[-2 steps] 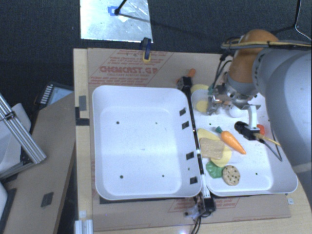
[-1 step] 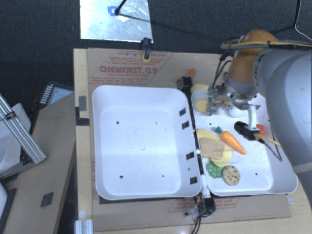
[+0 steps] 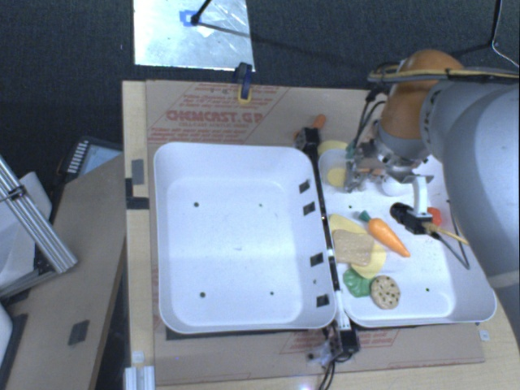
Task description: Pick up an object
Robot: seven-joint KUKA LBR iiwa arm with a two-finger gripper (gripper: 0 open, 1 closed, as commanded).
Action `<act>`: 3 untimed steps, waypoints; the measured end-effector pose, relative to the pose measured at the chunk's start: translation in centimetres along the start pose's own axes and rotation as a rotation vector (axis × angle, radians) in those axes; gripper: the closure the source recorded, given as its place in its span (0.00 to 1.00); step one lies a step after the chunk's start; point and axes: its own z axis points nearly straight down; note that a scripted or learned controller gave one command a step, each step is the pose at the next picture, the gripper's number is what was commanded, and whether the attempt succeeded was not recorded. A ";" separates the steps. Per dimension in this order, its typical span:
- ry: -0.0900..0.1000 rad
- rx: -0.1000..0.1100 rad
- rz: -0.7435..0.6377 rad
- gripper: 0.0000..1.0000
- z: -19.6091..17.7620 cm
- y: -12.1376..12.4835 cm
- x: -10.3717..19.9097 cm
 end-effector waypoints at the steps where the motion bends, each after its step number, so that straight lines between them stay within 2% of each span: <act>1: 0.000 0.000 0.000 1.00 0.0 0.0 0.0; 3: 0.001 0.000 -0.001 1.00 0.0 0.0 0.0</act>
